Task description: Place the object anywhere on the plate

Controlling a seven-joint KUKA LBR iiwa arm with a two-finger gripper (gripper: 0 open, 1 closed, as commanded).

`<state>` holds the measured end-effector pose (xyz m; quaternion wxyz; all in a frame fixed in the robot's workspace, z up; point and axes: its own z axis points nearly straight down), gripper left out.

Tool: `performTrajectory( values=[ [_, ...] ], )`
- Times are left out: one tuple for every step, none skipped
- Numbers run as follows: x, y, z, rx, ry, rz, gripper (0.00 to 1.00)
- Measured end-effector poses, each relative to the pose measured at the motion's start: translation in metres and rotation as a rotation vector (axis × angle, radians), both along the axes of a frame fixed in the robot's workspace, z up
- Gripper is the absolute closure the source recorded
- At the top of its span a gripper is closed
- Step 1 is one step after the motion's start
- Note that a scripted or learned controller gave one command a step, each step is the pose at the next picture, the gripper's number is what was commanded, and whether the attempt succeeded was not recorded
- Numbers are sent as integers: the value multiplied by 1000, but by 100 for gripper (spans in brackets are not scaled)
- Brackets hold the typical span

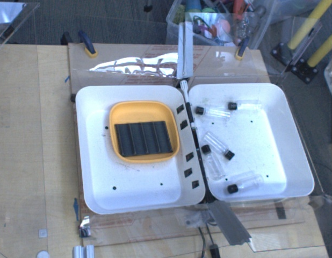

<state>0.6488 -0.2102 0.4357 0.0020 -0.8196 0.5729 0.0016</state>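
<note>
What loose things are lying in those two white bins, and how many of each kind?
clear vials with black caps: 5
yellow plate: 1
black ribbed insert on the plate: 1
Total: 7

yellow plate (116,113) — black ribbed pad (143,138) — white bins (96,187).

Robot body, look cannot be told
</note>
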Motion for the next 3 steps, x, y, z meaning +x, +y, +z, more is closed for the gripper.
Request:
performTrajectory(
  values=[
    [18,-3,0,-1,-7,187,100],
    [19,2,-1,-3,-8,520,100],
    [19,-5,-1,-2,-7,678,100]
  ],
)
